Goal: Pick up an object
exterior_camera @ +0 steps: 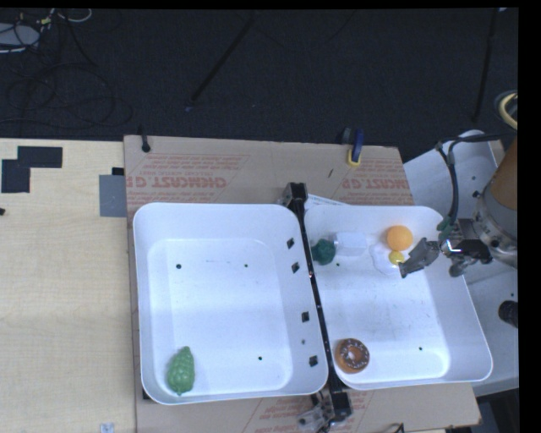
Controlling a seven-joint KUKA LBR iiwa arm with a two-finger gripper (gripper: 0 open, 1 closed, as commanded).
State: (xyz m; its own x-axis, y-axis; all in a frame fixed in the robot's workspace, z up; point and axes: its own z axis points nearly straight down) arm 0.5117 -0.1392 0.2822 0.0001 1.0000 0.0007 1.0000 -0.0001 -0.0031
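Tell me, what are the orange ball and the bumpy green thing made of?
The orange ball looks like smooth, matte plastic or foam: even colour, no shine. The bumpy green thing looks like soft rubber or plastic, with a knobbly, dull surface. Both are guesses from their look; the picture is too small to be sure.

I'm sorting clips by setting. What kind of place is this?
Most likely a robotics lab test bench, not a home or shop. Two white bins sit side by side on cardboard with a few small items such as an orange ball, loose cables lie behind, and the arm's pincer reaches over the right-hand bin.
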